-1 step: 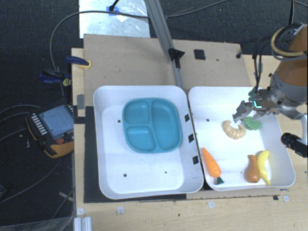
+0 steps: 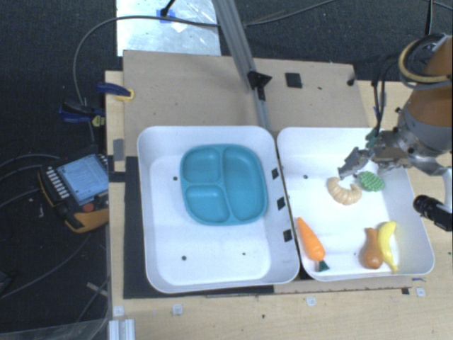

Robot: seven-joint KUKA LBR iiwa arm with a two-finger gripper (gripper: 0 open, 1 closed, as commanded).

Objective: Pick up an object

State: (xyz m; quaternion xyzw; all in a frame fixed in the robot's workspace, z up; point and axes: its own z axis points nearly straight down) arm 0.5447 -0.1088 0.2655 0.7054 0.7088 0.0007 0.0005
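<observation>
Croissant [image 2: 345, 192], carrot [image 2: 310, 240], banana [image 2: 388, 244] and other toy food lie in the right bin [image 2: 311, 154], with the claw [image 2: 352, 166] low over its far half.

Pale croissant sits near the bin's middle, with a green piece [image 2: 370, 182] just beside it (too small to name). The orange carrot lies by the left wall at the near side; the yellow banana rests against a brown piece [image 2: 371, 249] in the near right corner. The claw's fingers stand parted with nothing between them, just above the croissant. A blue divided plate [image 2: 224, 183] sits in the left bin [image 2: 163, 261] on the table [image 2: 184, 83].
</observation>
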